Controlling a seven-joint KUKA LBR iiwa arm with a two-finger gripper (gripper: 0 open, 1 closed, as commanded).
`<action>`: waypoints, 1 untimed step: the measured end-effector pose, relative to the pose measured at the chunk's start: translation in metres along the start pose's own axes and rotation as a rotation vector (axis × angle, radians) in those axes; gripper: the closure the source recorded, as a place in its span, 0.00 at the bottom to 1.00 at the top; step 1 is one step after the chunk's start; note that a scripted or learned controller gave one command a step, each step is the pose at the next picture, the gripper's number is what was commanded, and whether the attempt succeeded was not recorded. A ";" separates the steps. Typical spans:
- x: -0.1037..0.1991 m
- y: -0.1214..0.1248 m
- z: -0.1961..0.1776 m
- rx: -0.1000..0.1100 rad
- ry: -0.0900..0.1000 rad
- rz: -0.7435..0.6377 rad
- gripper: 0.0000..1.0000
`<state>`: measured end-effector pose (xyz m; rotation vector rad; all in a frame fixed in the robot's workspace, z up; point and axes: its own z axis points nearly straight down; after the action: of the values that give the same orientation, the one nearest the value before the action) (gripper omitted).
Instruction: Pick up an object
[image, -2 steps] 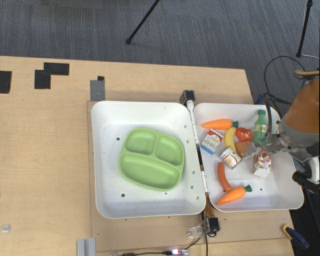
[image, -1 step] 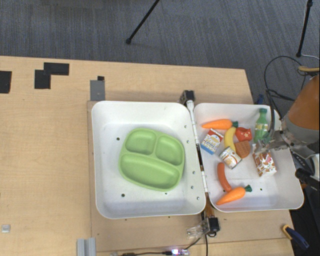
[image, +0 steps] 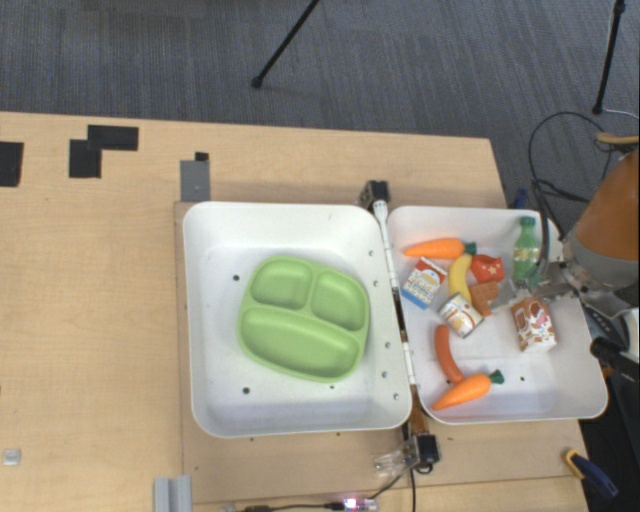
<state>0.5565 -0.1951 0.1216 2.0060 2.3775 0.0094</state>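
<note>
Two white bins (image: 200, 300) sit side by side, holding one green divided plate (image: 303, 318), two carrots (image: 434, 247), one banana (image: 459, 275), one green bottle (image: 525, 248) and one sausage (image: 446, 354).

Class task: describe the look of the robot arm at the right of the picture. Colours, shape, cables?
The arm is a rounded body, orange on top with a grey section below. Dark metal gripper parts jut from it toward the right bin. Thin black cables loop behind it.

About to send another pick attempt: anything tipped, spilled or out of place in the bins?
Nothing stands out. The green divided plate lies flat in the left bin. The toy food, including two carrots and a banana, lies loosely jumbled within the right bin.
</note>
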 end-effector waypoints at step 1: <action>-0.001 0.002 -0.011 -0.005 -0.005 -0.002 1.00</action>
<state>0.5584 -0.1958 0.1322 1.9988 2.3748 0.0106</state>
